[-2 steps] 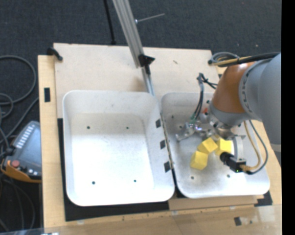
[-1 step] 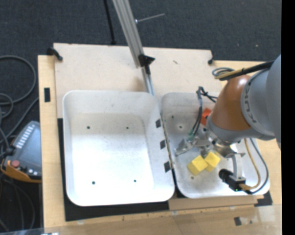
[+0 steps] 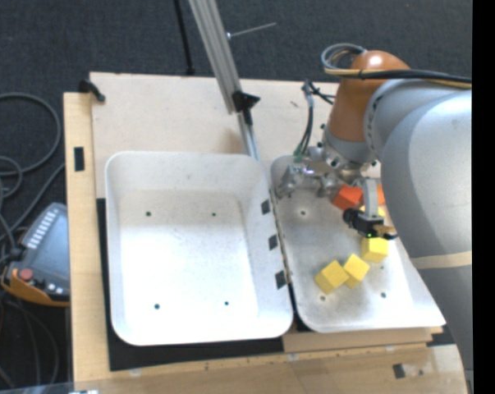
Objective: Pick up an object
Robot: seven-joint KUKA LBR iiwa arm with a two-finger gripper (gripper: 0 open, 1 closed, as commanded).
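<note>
Two white bins on a bench; arm over the right bin, three yellow blocks and one orange block inside it.

Left bin (image 3: 190, 245): white, shallow, speckled, count one. Right bin (image 3: 309, 228): white, count one, holding all loose items. Gripper (image 3: 300, 179): at the right bin's upper left corner, near the wall; whether it is spread or pressed together cannot be told, and nothing is seen between its tips. Yellow blocks, count three: one (image 3: 331, 277) touching a second (image 3: 356, 268) at mid-floor, third (image 3: 376, 249) just beside them toward the arm. Orange block (image 3: 348, 196), count one: below the wrist, partly hidden. Arm (image 3: 419, 154): grey, orange band, entering from the right.
</note>
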